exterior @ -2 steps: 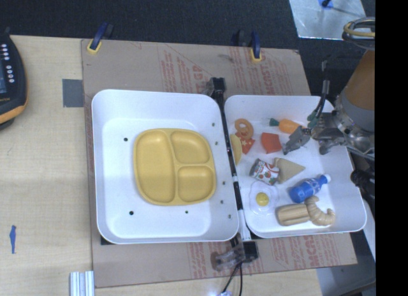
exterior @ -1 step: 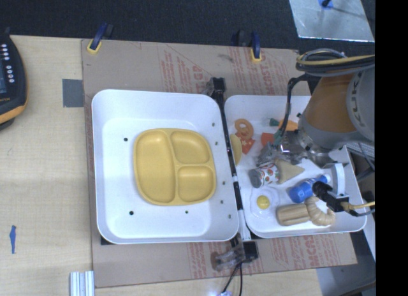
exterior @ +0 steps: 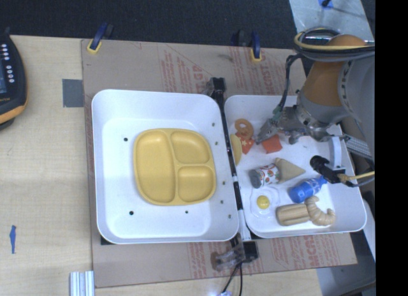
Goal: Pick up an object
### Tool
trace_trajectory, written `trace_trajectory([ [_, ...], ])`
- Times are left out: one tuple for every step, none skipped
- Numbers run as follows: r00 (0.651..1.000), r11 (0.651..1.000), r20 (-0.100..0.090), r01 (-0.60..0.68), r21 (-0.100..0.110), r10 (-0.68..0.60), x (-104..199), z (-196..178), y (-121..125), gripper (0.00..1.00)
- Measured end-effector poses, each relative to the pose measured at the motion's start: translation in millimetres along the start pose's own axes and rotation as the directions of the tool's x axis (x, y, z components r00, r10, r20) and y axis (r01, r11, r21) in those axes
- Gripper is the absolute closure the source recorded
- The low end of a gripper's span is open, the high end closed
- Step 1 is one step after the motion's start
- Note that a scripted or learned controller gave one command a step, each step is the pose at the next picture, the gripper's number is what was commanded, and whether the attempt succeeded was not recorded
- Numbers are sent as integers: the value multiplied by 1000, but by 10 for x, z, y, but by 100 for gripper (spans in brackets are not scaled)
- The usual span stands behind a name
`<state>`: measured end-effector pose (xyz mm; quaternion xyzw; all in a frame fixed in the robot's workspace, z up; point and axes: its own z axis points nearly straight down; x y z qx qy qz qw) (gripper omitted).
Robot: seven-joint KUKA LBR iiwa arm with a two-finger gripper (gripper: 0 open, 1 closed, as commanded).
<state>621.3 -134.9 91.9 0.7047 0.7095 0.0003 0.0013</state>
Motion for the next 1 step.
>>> trace_trajectory([
  [1000, 1000, -1, 1, 6, -1, -1, -107, -24, 100],
])
